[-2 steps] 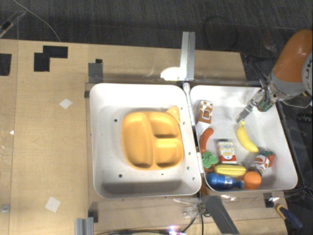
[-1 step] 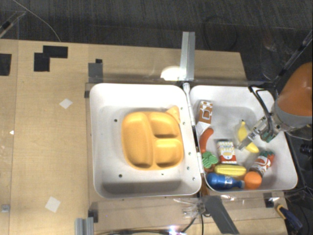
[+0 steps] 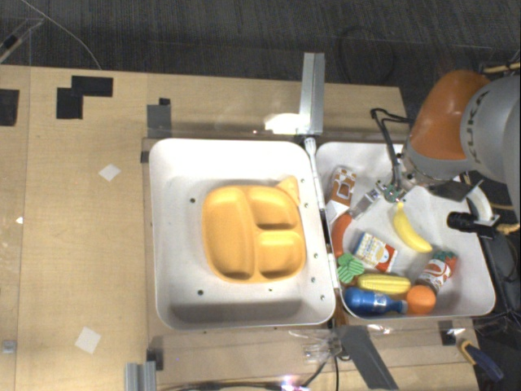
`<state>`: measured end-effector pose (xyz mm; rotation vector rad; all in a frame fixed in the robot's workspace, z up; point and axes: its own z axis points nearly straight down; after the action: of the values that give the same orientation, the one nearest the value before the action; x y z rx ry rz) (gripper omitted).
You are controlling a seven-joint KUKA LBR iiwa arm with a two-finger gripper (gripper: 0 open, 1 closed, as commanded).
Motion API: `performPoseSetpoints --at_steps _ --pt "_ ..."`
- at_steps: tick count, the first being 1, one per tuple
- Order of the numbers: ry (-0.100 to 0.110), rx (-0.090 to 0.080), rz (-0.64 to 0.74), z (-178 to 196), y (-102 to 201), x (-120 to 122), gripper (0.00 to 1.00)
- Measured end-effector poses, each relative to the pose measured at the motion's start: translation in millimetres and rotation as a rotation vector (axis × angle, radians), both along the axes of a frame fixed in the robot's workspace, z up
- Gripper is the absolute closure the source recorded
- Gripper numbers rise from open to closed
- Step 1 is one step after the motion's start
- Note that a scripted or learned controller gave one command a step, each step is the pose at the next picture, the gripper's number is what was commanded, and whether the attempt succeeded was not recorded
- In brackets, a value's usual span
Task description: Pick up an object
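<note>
The right bin holds several toy foods. A yellow banana lies in its middle. Near it are a small white carton, a brown-and-white packet and a red-orange piece along the left wall. At the front lie a green piece, a yellow cob, a blue bottle, an orange ball and a red-and-white bottle. My gripper hangs low over the bin's upper middle, just left of the banana's top end, between it and the packet. Nothing is visibly held.
The left bin carries a yellow compartment tray. A metal post stands behind the divider between the bins. My grey arm with its orange band covers the right bin's back right corner. Black cables trail over its right rim.
</note>
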<state>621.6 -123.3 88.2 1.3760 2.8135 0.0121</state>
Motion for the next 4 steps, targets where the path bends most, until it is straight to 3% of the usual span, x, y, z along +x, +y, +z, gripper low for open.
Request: performPoseSetpoints --at_steps 1,2,3,4 --pt "0.022 0.002 0.113 -0.4 -26.1 41.9 0.0" --pt "0.002 -0.005 -0.061 38.4 -82.7 38.1 0.0" --pt "0.008 0.0 -0.484 32.8 -81.8 15.8 0.0" --pt "0.006 0.005 -0.916 -2.0 -65.3 25.2 0.0"
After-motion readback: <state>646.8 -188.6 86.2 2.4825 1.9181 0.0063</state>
